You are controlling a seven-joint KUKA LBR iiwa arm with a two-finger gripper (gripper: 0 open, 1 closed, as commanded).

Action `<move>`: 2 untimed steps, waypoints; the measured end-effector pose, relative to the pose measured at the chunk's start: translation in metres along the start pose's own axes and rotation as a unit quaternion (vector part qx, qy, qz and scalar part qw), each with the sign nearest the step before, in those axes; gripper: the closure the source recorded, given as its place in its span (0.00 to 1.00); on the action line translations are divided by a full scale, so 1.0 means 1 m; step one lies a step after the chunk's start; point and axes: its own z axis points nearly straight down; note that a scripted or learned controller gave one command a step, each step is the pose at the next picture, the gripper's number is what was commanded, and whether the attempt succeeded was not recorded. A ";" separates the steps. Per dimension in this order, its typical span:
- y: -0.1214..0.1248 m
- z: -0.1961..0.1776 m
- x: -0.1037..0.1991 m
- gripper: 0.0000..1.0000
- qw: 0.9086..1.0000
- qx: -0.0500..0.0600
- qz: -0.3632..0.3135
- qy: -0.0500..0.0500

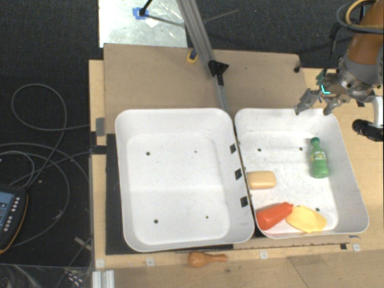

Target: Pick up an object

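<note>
My gripper (pixel 317 104) hangs over the far edge of the right bin (pixel 282 122), fingers spread open with nothing between them. A green bottle (pixel 318 158) lies in that bin, just below the gripper toward the near side. A tan block (pixel 262 179) rests by the bin's left wall. At the near end lie an orange-red object (pixel 273 215) and a yellow object (pixel 306 219), touching each other.
The left bin (pixel 174 179) sits beside the right one. A grey pole (pixel 198 35) slants across the back of the bench. A small brown object (pixel 206 258) lies on the bench in front of the bins. Cables and a pendant lie on the floor at left.
</note>
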 end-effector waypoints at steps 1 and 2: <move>0.001 -0.003 0.000 0.00 1.000 -0.002 -0.001 -0.001; -0.001 0.054 -0.008 0.00 1.000 0.000 0.001 -0.001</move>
